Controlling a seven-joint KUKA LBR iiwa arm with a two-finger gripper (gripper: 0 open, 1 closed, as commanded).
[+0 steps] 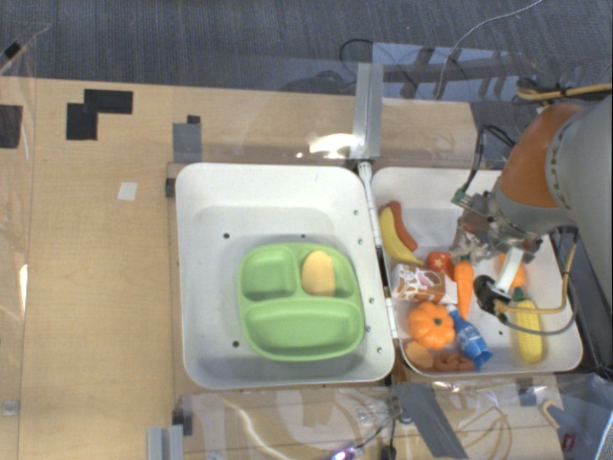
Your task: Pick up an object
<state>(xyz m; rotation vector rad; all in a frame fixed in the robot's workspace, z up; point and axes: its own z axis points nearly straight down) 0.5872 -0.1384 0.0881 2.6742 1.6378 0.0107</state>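
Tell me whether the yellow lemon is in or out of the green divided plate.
In: the yellow lemon sits in the green divided plate's upper right compartment.

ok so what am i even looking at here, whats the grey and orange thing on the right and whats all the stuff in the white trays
It is a robot arm, grey with an orange band, reaching in from the right. One fixed camera looks down on the bench at a slant. Its gripper hangs over the right bin; I cannot tell whether it holds anything. That bin holds toy food: a banana, a tomato, a carrot, a small pumpkin, a corn cob, a blue bottle and a snack packet. The left bin holds a green divided plate with a yellow lemon-like fruit in one compartment.
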